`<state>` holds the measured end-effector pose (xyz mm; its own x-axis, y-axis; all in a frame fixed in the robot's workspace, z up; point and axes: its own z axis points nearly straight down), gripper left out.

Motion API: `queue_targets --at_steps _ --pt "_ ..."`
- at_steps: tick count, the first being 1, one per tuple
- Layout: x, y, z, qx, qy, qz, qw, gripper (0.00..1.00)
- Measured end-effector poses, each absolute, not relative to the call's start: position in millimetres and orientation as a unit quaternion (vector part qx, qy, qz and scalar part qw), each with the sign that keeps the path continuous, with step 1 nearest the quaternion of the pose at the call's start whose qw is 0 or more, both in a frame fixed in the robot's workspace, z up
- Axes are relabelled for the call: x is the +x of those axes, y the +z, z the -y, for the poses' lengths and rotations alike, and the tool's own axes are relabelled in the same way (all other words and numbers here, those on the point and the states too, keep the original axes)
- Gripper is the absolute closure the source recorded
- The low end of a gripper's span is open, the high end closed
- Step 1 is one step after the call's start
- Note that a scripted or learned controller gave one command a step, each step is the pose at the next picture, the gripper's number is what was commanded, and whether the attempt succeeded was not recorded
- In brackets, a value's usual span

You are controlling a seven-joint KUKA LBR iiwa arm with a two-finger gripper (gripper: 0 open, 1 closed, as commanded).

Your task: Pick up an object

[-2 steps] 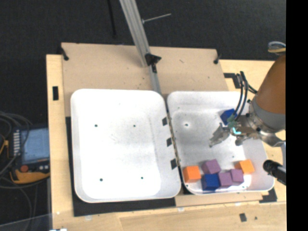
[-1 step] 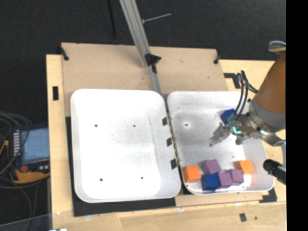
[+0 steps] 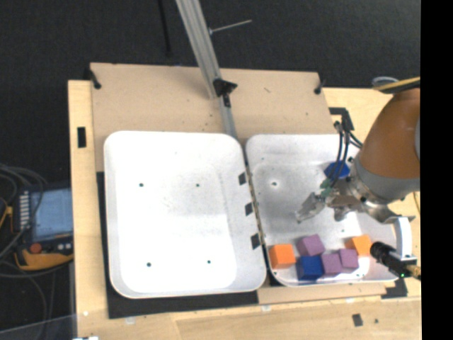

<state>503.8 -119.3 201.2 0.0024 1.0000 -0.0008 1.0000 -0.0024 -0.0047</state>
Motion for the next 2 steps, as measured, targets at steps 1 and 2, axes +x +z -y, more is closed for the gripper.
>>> queue_targets --at_steps 1,2 --pt "507.2 144.5 111.6 -0.708 0.0020 0.706 0.002 0.00" --pt "508.2 96.4 113.5 -0.708 0.0001 0.706 -0.002 0.00"
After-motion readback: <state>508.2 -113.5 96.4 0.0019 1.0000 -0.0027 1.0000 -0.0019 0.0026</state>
